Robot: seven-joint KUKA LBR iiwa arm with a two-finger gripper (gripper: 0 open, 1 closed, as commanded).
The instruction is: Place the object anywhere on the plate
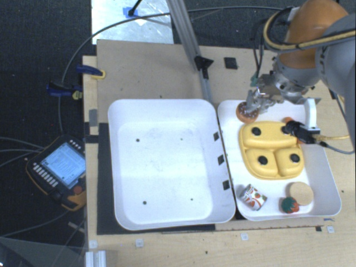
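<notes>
One glossy yellow sectioned plate [271,149], metal claw [254,105] over brown disc [243,113], grip unclear

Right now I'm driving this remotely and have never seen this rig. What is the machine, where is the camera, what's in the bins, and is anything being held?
You are looking through one fixed camera above the bench, angled down. The machine is a grey robot arm with an orange band, reaching in from the right. Its two-finger gripper hangs at the top left corner of the right bin, right over a small brown round object; the view is too blurred to tell whether it grips it. The yellow plate with three compartments lies in the middle of that bin. Near the bin's lower edge sit a small red and white can, a tan round piece and a red and green toy, possibly a strawberry. The left bin is beside it. A handheld control pendant lies off the bench on the left.
</notes>
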